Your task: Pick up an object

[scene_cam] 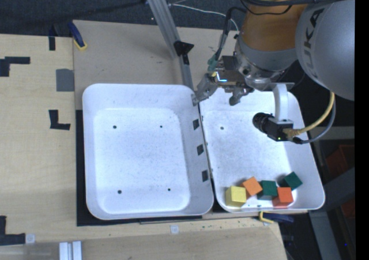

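Several small blocks lie bunched at the near end of the right bin (305, 161): a yellow block (235, 195), an orange block (252, 185), a dark green block (268, 188), a red-orange block (284, 196) and another dark green block (293, 180). My gripper (219, 95) hangs over the far left corner of the right bin, well away from the blocks. Its two grey fingers (203, 90) are spread apart with nothing between them.
The left bin (92, 138) lies beside the right one, divided by a shared rim with black clips (200, 149). A slanted metal bar (164, 17) runs down to the bins' far junction. A black camera unit (268, 124) with a cable hangs off the wrist over the right bin.
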Controlling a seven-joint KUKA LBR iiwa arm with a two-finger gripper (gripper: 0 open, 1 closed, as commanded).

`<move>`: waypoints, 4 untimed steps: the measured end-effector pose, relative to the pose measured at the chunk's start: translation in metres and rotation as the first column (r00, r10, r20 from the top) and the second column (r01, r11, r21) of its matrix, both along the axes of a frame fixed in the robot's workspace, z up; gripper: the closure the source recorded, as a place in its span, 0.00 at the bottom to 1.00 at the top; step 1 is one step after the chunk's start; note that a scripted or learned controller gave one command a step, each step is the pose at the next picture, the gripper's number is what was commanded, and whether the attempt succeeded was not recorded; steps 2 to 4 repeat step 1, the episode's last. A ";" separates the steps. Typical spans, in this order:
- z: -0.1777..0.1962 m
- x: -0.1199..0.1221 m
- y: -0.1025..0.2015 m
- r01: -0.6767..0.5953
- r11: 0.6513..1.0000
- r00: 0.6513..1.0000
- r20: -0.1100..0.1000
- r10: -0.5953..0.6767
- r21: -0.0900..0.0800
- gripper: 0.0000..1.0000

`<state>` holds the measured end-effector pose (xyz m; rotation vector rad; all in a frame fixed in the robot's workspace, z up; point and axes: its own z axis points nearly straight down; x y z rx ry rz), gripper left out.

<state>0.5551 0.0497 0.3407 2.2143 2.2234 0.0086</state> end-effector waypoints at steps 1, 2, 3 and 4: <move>0.005 -0.001 -0.001 0.001 1.000 1.000 -0.009 -0.001 -0.004 1.00; 0.005 -0.001 -0.001 0.001 1.000 1.000 -0.009 -0.001 -0.004 1.00; 0.005 -0.001 -0.001 0.001 1.000 1.000 -0.009 -0.001 -0.004 1.00; 0.005 -0.001 -0.001 0.001 1.000 1.000 -0.009 -0.001 -0.004 1.00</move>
